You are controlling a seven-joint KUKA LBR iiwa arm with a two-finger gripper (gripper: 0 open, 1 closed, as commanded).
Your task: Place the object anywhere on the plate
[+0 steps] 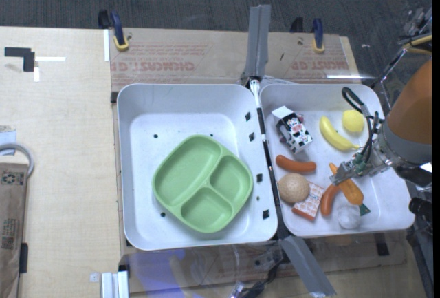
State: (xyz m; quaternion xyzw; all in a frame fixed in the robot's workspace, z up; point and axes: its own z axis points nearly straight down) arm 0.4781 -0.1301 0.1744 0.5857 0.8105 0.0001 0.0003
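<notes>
Green plate (203,184): three compartments, lying in the left bin (137,111), toward its near edge, nothing on it.
Near corner of the right bin (385,221): a pale, see-through lump (349,219) by the front wall.
Carrot (350,191): orange with a green tip, just beyond the lump, under the arm's working end.
Sausages: one (329,199) standing nearly lengthwise beside the carrot, another (296,165) lying across, farther back.
Brown ball (293,187): touching a red-and-white wedge (309,204) on its near side.
Jaws (357,167): low over the carrot and the nearer sausage; cannot tell whether they are apart or together, or clamped on anything.
Arm (412,118): orange band, reaching in from the right over the bin's rim.
Banana (335,133): yellow, next to a yellow lemon (353,122).
Toy cow (293,130): black and white, near the divider.
Desk (55,152): pale wood, far clamps (117,32) at its back edge.
</notes>
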